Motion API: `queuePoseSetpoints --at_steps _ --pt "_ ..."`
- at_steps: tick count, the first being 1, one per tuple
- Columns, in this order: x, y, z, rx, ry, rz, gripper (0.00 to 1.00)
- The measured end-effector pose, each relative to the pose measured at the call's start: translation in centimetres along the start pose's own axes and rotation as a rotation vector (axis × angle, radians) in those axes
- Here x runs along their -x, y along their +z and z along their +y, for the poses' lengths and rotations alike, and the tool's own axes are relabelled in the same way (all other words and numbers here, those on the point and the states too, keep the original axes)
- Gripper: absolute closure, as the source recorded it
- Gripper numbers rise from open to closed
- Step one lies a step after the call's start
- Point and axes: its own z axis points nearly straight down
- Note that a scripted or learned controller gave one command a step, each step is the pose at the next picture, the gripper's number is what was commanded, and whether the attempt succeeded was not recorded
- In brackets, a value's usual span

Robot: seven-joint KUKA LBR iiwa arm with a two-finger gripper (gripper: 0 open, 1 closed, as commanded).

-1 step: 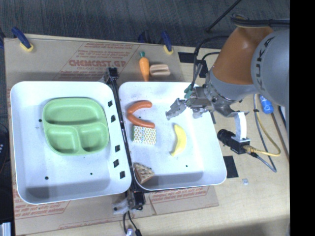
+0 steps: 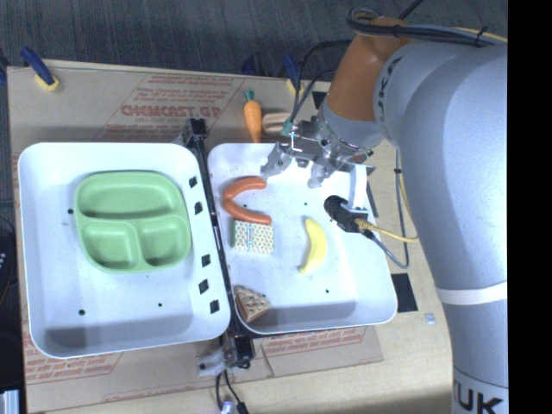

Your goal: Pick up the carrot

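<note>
Sandwich wedge (image 2: 250, 303): right bin's (image 2: 379, 304) near-left corner. Carrot (image 2: 252, 119): small, orange, green-topped, on the bench just beyond that bin's far edge. Gripper (image 2: 297, 167): fingers spread open, nothing between them, over the bin's far edge.

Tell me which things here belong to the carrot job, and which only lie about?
Job:
carrot, outside the bins, behind the right bin
gripper, fingers apart, nothing between them

Lying about:
sausage
banana
checked block
toast
green tray in the left bin
</note>
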Motion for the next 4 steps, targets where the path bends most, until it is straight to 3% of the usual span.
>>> queuePoseSetpoints --at_steps 1,2,3,4 --pt "2.7 6.3 3.5 0.0 0.269 0.0 0.0" --pt "2.6 5.3 3.5 -0.003 0.263 0.001 1.0" --pt "3.8 -10.2 -0.2 0.003 0.357 0.001 1.0" --pt "-4.1 -0.5 -4.9 -0.003 0.277 0.0 1.0"
